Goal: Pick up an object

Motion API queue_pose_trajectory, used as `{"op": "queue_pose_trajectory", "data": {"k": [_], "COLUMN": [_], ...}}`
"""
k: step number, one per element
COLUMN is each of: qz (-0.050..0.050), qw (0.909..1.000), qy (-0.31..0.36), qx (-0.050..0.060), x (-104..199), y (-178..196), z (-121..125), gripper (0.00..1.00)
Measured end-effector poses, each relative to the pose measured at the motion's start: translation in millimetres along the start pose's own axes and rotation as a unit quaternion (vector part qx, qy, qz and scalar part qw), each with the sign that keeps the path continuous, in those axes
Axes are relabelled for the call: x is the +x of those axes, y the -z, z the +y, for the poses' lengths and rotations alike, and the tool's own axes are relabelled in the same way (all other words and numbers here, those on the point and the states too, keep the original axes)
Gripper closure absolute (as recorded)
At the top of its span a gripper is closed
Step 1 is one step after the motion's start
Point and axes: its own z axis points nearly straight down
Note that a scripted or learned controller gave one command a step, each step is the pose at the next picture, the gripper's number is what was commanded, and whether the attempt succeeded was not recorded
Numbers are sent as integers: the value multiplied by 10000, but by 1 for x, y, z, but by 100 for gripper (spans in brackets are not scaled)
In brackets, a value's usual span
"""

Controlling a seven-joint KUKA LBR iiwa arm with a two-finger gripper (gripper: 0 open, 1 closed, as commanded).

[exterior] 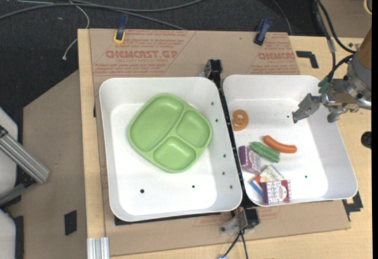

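The right bin (331, 187) holds several small items: an orange ring (240, 119), an orange-red sausage shape (279, 144), a green pod (264, 152), a purple packet (250, 159) and a red-and-white carton (275, 190). My gripper (319, 110) hangs over the right bin's upper right part, up and to the right of the sausage. It stands open, with nothing between its fingers. A green divided plate (170, 132) lies in the left bin (118, 193).
The bins share a black divider (227, 134) with clamps at both ends. Cardboard (147, 51) lies under the bins, held by blue clips at the back. Cables run over the dark floor at the back left.
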Motion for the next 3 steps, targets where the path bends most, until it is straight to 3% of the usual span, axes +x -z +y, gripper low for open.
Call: {"op": "queue_pose_trajectory", "data": {"k": [1,3], "qz": [-1,9], "qw": [10000,10000], "qy": [1,-1], "qx": [-3,27], "x": [0,4], "y": [0,-122], "z": [0,5], "gripper": [0,0]}}
